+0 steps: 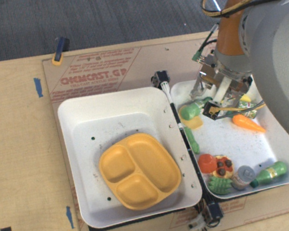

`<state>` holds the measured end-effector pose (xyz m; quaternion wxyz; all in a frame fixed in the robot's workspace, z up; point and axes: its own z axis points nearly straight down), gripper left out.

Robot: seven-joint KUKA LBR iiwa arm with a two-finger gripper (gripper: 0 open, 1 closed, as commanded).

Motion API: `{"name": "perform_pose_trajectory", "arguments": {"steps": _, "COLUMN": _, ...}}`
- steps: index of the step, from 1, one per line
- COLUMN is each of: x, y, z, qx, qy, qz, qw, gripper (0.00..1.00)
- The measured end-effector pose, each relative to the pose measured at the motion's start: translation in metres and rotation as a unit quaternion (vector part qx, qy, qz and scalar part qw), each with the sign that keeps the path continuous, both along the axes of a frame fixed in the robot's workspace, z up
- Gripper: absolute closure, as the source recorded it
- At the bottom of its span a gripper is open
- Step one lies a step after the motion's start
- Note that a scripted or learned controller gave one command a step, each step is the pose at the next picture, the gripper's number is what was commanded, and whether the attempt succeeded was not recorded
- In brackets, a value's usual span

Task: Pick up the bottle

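Dark grey carpet floor (115, 7) beyond wooden bench (20, 160) (blue tape marks).

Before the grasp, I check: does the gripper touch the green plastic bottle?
Apart. The camera view shows gripper at the bin's far end, green plastic bottle near its front.

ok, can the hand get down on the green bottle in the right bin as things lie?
Probably yes. The bottle lies on its side at the right bin's near corner, open from above. The hand hovers at the far end. The grey cap and bin wall crowd it.

Bright, even overhead light, soft short shadows, mild glare on white plastic, slightly grainy.
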<state>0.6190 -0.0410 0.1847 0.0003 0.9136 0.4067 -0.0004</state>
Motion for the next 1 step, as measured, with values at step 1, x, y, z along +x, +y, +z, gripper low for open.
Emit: {"name": "perform_pose_trajectory", "arguments": {"steps": 1, "x": -0.0473, "y": 0.0605, "z": 0.0007, "qx": 0.0006, "qy": 0.002, "qz": -0.232, "qw": 0.9726, "gripper": 0.0}}
